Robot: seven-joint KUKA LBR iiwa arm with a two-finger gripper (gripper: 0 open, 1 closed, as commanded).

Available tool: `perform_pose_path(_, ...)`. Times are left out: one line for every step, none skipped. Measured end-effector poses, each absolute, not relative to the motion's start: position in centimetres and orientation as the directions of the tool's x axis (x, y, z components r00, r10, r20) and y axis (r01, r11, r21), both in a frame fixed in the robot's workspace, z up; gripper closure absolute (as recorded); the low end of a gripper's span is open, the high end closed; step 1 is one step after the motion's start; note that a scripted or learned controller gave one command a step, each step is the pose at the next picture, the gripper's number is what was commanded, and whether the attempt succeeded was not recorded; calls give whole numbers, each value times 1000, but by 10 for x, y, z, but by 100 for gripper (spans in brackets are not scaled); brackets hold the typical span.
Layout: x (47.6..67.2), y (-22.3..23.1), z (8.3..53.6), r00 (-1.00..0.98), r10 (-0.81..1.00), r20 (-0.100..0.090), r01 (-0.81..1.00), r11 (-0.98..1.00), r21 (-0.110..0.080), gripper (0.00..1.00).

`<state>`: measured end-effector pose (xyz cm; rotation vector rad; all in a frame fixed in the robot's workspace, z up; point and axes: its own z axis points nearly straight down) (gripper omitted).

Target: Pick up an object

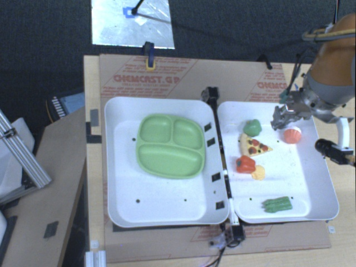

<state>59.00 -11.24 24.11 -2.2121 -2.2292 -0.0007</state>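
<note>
Camera view: gripper (283, 117) blurred above right bin (322, 196), near radish (292, 135).

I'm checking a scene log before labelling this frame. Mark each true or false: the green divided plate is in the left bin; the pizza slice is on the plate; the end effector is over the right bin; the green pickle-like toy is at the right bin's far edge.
1. True: the green divided plastic plate lies in the left white bin.
2. False: the toy pizza slice lies in the right white bin.
3. True: the end effector is over the right bin.
4. False: the green pickle-like toy lies near its front edge.
</note>
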Motion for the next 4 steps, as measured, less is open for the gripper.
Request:
perform_pose_path(579, -63, 248, -9, 1000, 2, 1000, 9, 1, 100)
perform_pose_path(568, -20, 238, -9, 1000, 1, 1000, 9, 0, 100)
perform_pose_path(549, 36, 244, -10, 1000, 2, 1000, 10, 0, 100)
perform_pose_path(533, 79, 244, -10, 1000, 2, 1000, 10, 0, 100)
